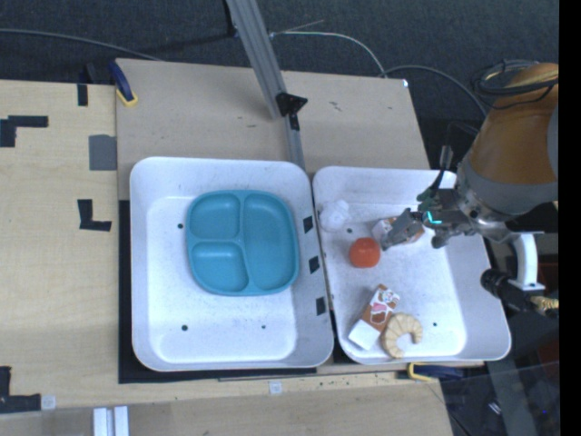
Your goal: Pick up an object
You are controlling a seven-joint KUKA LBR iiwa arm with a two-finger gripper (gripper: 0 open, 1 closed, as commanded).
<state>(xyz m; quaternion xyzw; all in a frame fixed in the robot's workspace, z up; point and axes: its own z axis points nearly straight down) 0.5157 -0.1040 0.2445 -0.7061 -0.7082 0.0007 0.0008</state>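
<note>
Now, you have two white bins side by side. Your left bin (154, 271) holds one teal divided plate (242, 242) (three compartments). Your right bin (463, 334) holds one red ball (365, 252) near its centre, one clear lump (335, 214) at eleven o'clock, and one croissant (400, 331) beside one small packet (379, 308) at six. Your gripper (406, 231) hovers just right of the ball; I cannot tell how its fingers stand.

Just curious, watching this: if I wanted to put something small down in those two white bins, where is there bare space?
Left white bin: a bare strip along the near edge, below the blue divided plate. Right white bin: bare floor right of the croissant. Crowded: around the red ball and gripper.
</note>
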